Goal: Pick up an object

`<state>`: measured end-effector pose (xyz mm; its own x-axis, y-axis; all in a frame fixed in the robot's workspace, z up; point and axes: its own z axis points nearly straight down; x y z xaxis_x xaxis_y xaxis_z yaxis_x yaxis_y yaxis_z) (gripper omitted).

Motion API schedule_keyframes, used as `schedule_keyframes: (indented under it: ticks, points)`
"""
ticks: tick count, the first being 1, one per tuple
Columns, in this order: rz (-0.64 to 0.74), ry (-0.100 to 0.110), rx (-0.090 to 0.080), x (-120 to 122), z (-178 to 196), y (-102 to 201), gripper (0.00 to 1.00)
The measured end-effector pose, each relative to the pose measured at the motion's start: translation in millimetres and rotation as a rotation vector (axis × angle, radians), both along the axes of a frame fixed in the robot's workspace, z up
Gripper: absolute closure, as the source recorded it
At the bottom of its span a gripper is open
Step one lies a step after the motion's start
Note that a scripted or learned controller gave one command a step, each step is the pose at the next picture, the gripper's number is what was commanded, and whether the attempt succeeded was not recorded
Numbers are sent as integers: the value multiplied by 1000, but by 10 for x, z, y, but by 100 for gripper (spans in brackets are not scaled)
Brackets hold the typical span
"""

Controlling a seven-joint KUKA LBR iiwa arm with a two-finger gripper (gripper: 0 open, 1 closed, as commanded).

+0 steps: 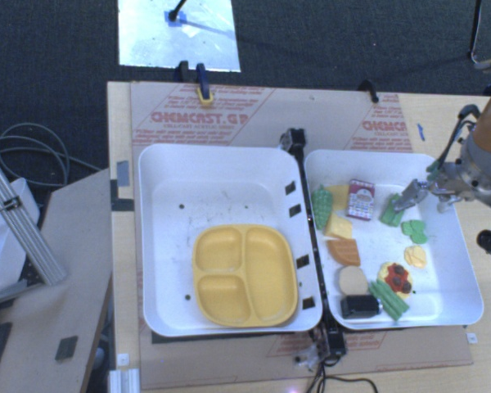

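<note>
Toys (368, 252) lie scattered in the right bin (462, 301), none lifted yet. The gripper (411, 195) hangs low over a green piece (390, 212) near the bin's far side; whether its jaws grasp anything, I cannot tell. The pick remains undone.

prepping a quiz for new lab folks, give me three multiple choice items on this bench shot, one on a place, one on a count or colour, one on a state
1. Where does the yellow tray lie?
A. left bin
B. right bin
C. on the floor

2. How many compartments does the tray have?
A. two
B. three
C. five

3. Where is the gripper?
A. over the left bin
B. above the floor
C. over the right bin, near a green piece

Answers:
1 A, it lies inside the left bin.
2 B, two ridges split it into three.
3 C, it reaches in from the right, above the toys.
</note>
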<state>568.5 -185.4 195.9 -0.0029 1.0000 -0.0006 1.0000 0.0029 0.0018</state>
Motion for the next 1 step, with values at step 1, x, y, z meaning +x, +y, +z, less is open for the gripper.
schedule_keyframes:
  ticks: [1]
  points:
    - [2, 0, -1, 315, -1158, -149, 0]
